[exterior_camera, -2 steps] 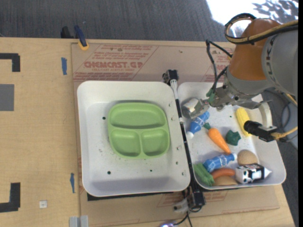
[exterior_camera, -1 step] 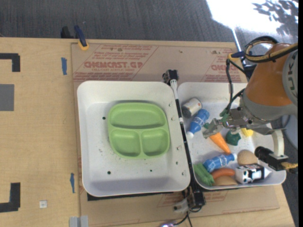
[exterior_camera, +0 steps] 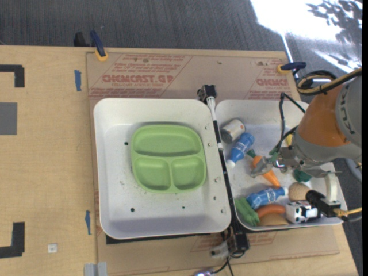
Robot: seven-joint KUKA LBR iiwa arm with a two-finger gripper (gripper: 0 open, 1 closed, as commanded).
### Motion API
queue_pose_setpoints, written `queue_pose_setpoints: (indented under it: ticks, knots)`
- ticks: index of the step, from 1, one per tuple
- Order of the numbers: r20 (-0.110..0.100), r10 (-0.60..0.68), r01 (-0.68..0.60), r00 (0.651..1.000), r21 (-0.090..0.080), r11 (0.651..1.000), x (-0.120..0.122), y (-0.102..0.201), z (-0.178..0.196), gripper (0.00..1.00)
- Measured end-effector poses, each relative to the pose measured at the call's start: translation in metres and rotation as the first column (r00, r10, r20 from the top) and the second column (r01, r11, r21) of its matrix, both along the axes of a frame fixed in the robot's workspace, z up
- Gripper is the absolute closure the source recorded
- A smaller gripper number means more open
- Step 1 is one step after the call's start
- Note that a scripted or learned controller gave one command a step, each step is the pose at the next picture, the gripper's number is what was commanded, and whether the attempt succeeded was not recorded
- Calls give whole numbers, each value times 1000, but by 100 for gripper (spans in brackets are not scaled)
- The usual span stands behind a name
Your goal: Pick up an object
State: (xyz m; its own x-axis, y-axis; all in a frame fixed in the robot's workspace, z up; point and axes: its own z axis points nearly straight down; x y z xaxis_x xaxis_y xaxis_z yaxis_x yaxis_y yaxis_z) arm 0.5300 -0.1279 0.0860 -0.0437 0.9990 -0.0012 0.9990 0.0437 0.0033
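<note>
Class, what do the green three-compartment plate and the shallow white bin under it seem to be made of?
Green three-compartment plate: probably moulded plastic, matt; even colour, rounded dividers, soft highlights. Shallow white bin: likely thin plastic, semi-gloss; smooth curved rim, faint sheen, though painted metal is possible.

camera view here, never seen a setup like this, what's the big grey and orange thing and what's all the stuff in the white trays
The grey and orange thing is a robot arm, reaching in from the right. At its tip sits a two-finger gripper, a sort of metal pincer. One camera, fixed above the bench, looks down at a slant.

The bench holds two shallow white bins. The left bin has a green plate with three compartments. The right bin holds small toys: two blue bottles, a grey can, an orange carrot, a green piece and a few more.

The job is to pick up an object. The gripper is low over the toys near the carrot, but I cannot tell whether it holds anything.
</note>
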Motion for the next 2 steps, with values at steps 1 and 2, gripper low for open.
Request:
queue_pose_setpoints:
  ticks: [1,2]
  knots:
    - [3,0,0,1000,-2,1000,1,0,11,100]
    - [-3,-279,279,960,1,960,34,55,99,100]
